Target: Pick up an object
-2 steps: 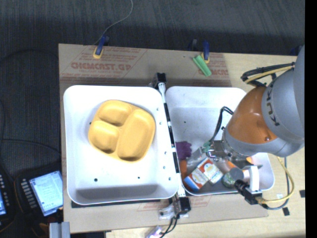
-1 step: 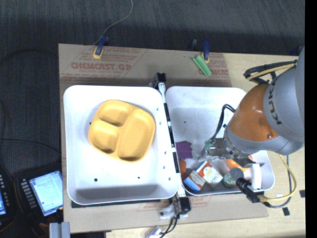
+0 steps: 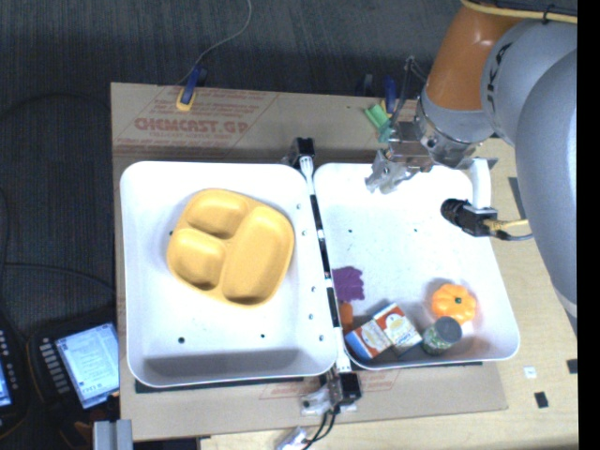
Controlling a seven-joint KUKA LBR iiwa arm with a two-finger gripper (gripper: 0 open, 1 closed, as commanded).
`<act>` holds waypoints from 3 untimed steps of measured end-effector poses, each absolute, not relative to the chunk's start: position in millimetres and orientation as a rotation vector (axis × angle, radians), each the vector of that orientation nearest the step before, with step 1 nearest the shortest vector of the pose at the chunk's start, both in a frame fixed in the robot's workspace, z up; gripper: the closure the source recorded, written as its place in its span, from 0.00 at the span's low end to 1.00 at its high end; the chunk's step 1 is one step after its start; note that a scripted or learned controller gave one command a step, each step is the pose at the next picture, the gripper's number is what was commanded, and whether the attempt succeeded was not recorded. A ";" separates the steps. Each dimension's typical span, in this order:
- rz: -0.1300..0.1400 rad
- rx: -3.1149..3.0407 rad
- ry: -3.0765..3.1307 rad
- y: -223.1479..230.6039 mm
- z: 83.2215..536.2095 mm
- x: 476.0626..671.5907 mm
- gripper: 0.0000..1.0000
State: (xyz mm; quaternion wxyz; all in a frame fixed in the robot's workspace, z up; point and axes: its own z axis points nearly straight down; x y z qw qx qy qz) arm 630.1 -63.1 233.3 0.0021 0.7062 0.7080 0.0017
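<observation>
While the tool [image 3: 389, 174] hangs over the bare upper end of the right bin [image 3: 412, 242] with nothing under it, I'd call this the approach step: no target reached, nothing lifted. Can't tell from this angle whether the tool is apart or together; nothing visibly sits in it.

Candidates:
- Lower right of the frame, clustered in the right bin's lower corner: small orange pumpkin [image 3: 454, 302], round and ribbed, looks like smooth plastic; dark squat can [image 3: 441, 336] just below it, touching or nearly so; printed carton [image 3: 386, 331], boxy, flat faces, lying tilted beside the can.
- Purple scrap [image 3: 348, 279] against the divider wall, flat and irregular, likely soft.
- Left bin [image 3: 150, 326]: one big yellow loaf [image 3: 230, 244], three rounded lobes, matte, foam-like. Probably too wide for the tool.

Next move, my guess: travel down-frame to the cluster, then descend. The pumpkin has the most free space around it; the carton and can crowd each other and the bin wall, so there is a risk of a nudge instead of a grasp. The desk's cardboard top is out of play.
</observation>
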 end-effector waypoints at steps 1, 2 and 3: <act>-0.002 2.221 2.223 -29.7 235.1 564.0 1.00; -0.003 2.222 2.220 -47.1 233.1 510.7 1.00; -0.002 2.222 2.220 -80.7 217.2 483.8 1.00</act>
